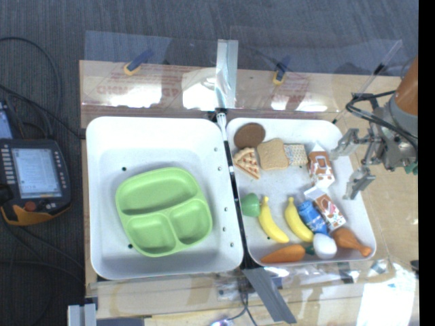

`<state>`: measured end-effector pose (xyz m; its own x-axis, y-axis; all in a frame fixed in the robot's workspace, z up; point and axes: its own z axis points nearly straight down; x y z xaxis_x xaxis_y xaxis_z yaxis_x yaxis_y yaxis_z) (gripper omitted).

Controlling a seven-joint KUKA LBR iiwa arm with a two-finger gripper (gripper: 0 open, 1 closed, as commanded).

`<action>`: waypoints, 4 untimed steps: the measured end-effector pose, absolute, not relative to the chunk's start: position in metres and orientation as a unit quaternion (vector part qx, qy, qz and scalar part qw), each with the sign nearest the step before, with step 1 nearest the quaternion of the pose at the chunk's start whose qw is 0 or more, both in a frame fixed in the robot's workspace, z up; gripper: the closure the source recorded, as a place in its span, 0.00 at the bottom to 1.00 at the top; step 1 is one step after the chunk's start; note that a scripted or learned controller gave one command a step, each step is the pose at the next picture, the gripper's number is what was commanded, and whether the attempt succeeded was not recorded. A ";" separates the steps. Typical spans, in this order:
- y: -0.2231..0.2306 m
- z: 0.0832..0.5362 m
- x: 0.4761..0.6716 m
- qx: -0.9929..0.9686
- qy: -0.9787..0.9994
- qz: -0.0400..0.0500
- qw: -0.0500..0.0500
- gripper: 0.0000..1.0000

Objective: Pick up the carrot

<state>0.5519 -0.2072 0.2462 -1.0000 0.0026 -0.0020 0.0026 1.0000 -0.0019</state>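
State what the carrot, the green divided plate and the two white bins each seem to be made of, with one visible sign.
Carrot: probably moulded plastic; even orange, smooth skin, toy-like among play food.
Green divided plate: likely plastic, matte to satin; one flat colour, soft rounded ridges.
White bins: apparently thin plastic, slightly glossy; rounded corners, uniform white.

Robotics lab test cell, not a kitchen. Two white bins (102, 182) sit side by side on a plywood surface (136, 87), clear plastic shields (228, 66) clamped behind them. Left of the bins: teach pendant (34, 175) with lit screen, black cables (41, 66) on grey carpet (204, 5). Food in the right-hand bin is plastic toy stuff.
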 end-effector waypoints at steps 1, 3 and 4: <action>-0.155 0.100 0.490 0.040 0.999 -0.003 0.009 0.00; -0.100 0.095 0.492 0.143 0.990 0.001 0.012 0.00; -0.100 0.110 0.497 0.142 0.990 -0.001 0.021 1.00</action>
